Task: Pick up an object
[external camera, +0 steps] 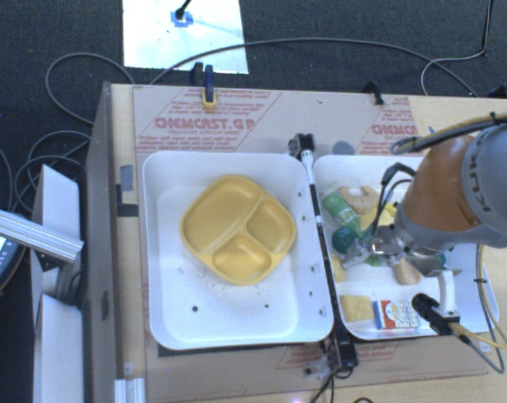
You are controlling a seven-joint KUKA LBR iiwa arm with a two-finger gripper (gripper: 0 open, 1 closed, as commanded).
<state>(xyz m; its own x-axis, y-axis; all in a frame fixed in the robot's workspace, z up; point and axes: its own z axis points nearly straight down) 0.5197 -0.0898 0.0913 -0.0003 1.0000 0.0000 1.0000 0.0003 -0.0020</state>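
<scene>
My gripper (373, 252) is low in the right bin (467, 326), at the end of the grey and orange arm (455, 196) that reaches in from the right. It hangs among a pile of small objects. A green bottle (341, 211) with a dark teal round end (344, 239) lies just left of it. A beige piece (359, 197) and a yellow piece (381, 217) lie behind it, and a tan object (407, 271) is just right of it. The arm hides much of the pile.
A yellow divided plate (238, 228) lies in the left bin (174, 309). A small red, white and blue box (394, 313) and a pale yellow pad (356, 307) sit near the right bin's front edge. A divider rail (318, 225) runs between the bins. Cables trail at the front right.
</scene>
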